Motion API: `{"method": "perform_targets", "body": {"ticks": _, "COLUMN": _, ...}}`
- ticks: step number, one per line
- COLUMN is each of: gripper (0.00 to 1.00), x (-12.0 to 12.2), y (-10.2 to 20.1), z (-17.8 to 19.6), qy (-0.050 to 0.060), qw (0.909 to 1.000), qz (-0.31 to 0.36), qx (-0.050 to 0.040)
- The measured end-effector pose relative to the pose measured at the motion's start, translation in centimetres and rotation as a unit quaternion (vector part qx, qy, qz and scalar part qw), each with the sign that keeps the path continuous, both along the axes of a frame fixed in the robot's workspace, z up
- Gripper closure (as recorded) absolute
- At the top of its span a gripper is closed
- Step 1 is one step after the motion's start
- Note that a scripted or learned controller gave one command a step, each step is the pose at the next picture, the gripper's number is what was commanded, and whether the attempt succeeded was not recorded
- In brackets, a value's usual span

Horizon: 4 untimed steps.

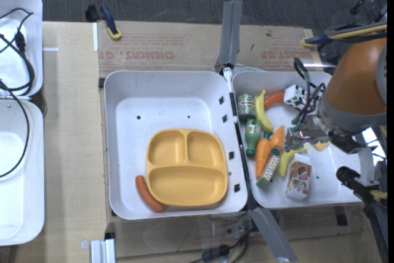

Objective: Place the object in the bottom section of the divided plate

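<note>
Yellow divided plate [186, 167] is sitting in the left bin [123, 132], lower centre of the frame, its wide bottom section bare. A sausage [149, 193] is lying just beside the plate's lower-left rim.

Arm is reaching in from the right over the right bin [326, 194]. Gripper [300, 134] is hanging low above the toy-food pile: carrot [263, 156], banana [263, 109], green bottle [252, 137], small carton [298, 180]. Finger state: cannot tell, clutter and wrist are masking the tips. Nothing is visibly held.

Step in hand, as judged: picking, not yet carrying. Object to be placed is lying somewhere in that pile, centre-right; which piece is unclear.

Next move is calling for a secure grasp, a lift clear of the divider wall, then travel leftward to the plate's lower compartment.
</note>
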<state>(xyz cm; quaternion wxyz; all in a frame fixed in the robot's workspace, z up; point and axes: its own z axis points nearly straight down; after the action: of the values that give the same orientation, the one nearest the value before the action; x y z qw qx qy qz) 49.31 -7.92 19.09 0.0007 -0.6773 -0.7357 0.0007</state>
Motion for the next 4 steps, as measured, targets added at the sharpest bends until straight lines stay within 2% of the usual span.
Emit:
{"method": "perform_targets", "body": {"ticks": 1, "gripper": 1.00, "x": -1.5, "y": 6.8, "z": 1.2, "qy": 0.000, "qw": 0.9983, "qz": 0.058, "qx": -0.0001}}
{"method": "perform_targets", "body": {"ticks": 2, "gripper": 1.00, "x": -1.6, "y": 14.7, "z": -0.1, "qy": 0.001, "qw": 0.9992, "qz": 0.041, "qx": -0.0006}}
{"method": "perform_targets", "body": {"ticks": 3, "gripper": 1.00, "x": -1.6, "y": 22.2, "z": 0.5, "qy": 0.000, "qw": 0.9840, "qz": 0.178, "qx": -0.0006}}
{"method": "perform_targets", "body": {"ticks": 4, "gripper": 1.00, "x": -1.6, "y": 25.4, "z": -7.8, "qy": 0.004, "qw": 0.9991, "qz": 0.041, "qx": -0.0015}}
